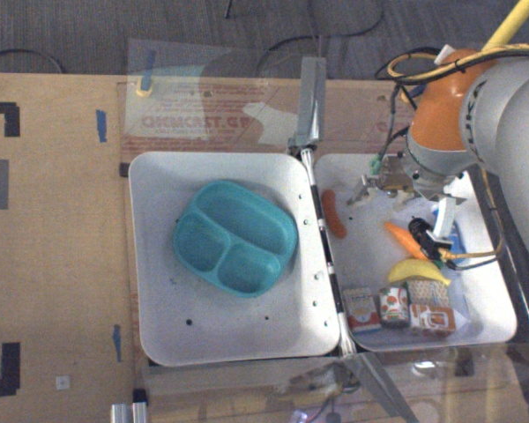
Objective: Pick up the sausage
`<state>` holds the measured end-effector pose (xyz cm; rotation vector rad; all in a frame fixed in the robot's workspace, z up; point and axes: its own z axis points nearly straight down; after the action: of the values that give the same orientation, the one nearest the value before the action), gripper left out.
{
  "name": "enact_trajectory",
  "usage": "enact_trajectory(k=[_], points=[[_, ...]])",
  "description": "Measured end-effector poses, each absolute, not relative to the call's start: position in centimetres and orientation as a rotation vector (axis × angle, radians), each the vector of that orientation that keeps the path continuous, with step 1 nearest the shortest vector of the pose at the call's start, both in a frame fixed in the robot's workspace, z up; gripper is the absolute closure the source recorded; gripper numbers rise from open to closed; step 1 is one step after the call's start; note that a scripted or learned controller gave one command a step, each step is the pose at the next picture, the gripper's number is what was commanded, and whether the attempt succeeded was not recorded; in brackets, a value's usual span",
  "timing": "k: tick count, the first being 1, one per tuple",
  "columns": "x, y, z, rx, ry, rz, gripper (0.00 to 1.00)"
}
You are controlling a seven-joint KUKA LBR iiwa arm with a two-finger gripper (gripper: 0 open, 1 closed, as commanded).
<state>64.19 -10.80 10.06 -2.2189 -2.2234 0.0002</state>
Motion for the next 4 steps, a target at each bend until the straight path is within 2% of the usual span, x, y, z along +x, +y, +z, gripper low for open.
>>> enact_trajectory(k=[1,2,3,4], points=[[66.3,-9.2,8.7,-2.418,-2.012,-0.003,0.0],[62.9,-8.0,18.5,-2.212,-2.234,-0.001,0.0],[62.9,-12.0,8.7,-2.19,-2.26,-0.006,0.0],[66.8,-9.9,8.7,-2.523,-1.878,-0.002,0.0]])
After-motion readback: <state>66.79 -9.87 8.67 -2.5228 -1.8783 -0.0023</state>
